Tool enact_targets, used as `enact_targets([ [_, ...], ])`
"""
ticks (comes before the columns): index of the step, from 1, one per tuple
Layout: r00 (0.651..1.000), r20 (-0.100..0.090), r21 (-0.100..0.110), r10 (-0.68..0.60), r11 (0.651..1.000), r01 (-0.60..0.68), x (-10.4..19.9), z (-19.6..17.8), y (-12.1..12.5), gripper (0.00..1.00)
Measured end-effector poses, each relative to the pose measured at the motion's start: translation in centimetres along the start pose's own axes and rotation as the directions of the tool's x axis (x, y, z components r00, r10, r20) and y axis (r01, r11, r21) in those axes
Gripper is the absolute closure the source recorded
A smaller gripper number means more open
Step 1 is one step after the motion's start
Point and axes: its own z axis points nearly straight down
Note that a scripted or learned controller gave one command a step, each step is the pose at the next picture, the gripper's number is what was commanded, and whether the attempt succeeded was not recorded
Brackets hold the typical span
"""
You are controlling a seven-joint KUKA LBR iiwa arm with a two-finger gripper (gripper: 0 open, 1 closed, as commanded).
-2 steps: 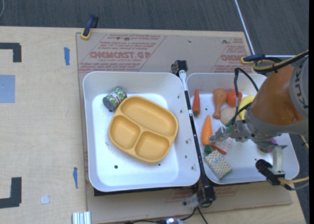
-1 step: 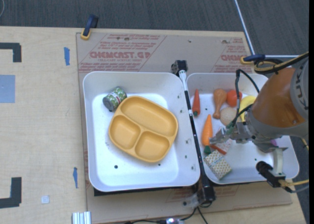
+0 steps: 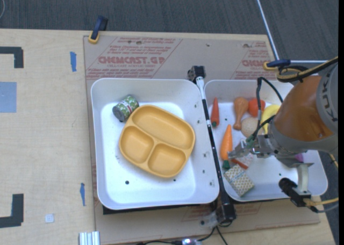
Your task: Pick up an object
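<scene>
Over right bin (image 3: 318, 184), near its left wall, found claw (image 3: 243, 151) hanging low from the arm's wrist. Could not tell claw state: blurred metal, nothing clearly pinched, so logged no grasp.

Picked carrot (image 3: 226, 141) as likeliest target. Placed it just left of claw, close or maybe touching; could not resolve a gap. Read its long axis as running up-down in view, thick end toward near rim, roughly parallel to the wall between bins. Judged next move as a short shift left, with closing direction set across that axis. Flagged bin wall just beyond as a collision risk.

Noted alternatives:
- box (image 3: 238, 180), just below claw, lying flat and skewed, speckled print, cardboard look, hard edges.
- red scrap (image 3: 240, 164) between claw and box, thin, too small to identify.
- small carrot (image 3: 215, 114) further up along the wall, same orientation.
- drumstick (image 3: 240, 110), pale ball (image 3: 249, 126), yellow piece (image 3: 270, 112) clustered above claw, partly hidden by cables and arm.

Read carrots as smooth moulded plastic, tapered, likely to slip out of a shallow pinch.

Saw left bin (image 3: 102, 131) holding a yellow three-section plate (image 3: 156, 141), glossy, rounded, and a can (image 3: 125, 108) on its side at the plate's upper-left edge. Ruled both out: well apart from claw. Saw pale wood counter (image 3: 43, 147) beyond, with tape marks.
</scene>
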Motion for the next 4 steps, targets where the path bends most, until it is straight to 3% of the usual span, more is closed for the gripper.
enact_targets([
  [1, 1.000, -0.001, 0.000, 0.000, 1.000, 0.000, 0.0, 0.0, 0.0, 0.00],
  [2, 1.000, -0.006, 0.021, -0.007, 1.000, 0.007, 0.0, 0.6, -0.6, 0.00],
  [3, 1.000, -0.008, 0.028, -0.008, 1.000, 0.008, 0.1, 0.0, -0.8, 1.00],
  [4, 1.000, -0.013, 0.040, -0.010, 0.999, 0.011, 7.7, -8.9, -0.8, 1.00],
])
